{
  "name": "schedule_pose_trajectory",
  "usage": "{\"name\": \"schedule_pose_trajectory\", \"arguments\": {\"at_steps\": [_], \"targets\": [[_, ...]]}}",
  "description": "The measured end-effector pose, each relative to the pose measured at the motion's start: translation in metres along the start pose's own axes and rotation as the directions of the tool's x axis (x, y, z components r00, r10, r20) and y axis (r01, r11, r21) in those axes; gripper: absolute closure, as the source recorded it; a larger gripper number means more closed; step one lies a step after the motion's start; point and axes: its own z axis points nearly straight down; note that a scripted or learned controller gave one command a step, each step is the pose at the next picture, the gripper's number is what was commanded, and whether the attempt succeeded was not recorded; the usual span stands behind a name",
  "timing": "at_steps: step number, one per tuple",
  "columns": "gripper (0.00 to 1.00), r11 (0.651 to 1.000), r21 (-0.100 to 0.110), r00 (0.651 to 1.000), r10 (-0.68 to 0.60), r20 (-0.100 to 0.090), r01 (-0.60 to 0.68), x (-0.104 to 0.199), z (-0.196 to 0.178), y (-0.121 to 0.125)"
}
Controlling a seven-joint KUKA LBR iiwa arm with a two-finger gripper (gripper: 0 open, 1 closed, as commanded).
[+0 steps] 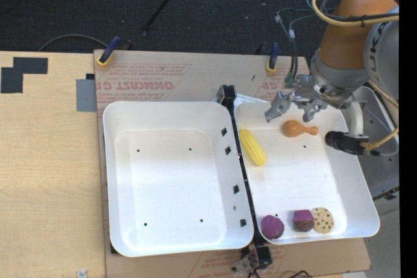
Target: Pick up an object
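My gripper (pixel 293 111) hangs over the far part of the right bin (pixel 355 189), its two fingers spread open with nothing between them. An orange drumstick-shaped toy (pixel 297 129) lies just below and in front of the fingers. A yellow corn cob (pixel 252 147) lies near the divider on the left side of the right bin. Along the near edge sit a purple round piece (pixel 272 226), a dark pink block (pixel 303 220) and a chocolate-chip cookie (pixel 322 220).
The left bin (pixel 117 159) stands beside the right one, joined by a black clipped divider (pixel 236 166). Both rest on cardboard (pixel 163 78) held by blue and yellow clamps at the back. The wooden bench top extends to the left.
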Motion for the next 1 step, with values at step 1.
{"name": "schedule_pose_trajectory", "arguments": {"at_steps": [1], "targets": [[0.00,1.000,0.009,1.000,0.006,0.000,-0.006,-0.0759,0.1024,-0.0017]]}}
